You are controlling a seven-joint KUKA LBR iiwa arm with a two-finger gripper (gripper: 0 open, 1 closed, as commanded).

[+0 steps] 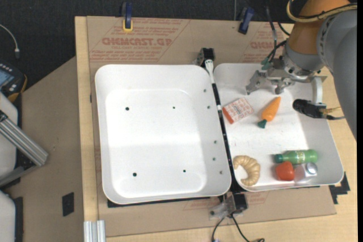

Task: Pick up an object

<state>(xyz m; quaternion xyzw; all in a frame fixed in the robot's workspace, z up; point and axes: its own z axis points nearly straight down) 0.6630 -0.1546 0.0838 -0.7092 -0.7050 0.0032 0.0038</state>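
From my remote seat I've got the grey arm with the orange band (309,20) reaching in from the right and parked over the far end of the right-hand shallow white bin (323,139). Its two grey metal fingers (265,83) hang splayed apart with nothing between them, tips hovering low near the back wall of that bin. The closest candidate is the small orange carrot-shaped toy with a green tip (270,110), lying on the bin floor just in front of the fingers and a touch to the right, tilted, clearly apart from them. Just left of it sits a little white and red printed packet (237,110), near the divider between the bins. Toward the near end there's a tan croissant-shaped piece (248,169), and in the near right corner a green bottle lying on its side (296,156), a red tomato-like lump (285,171) touching it, and something clear or silvery (307,172) I can't make out. The left-hand white bin (108,122) sits beside it on the brown cardboard-covered tabletop (164,37).
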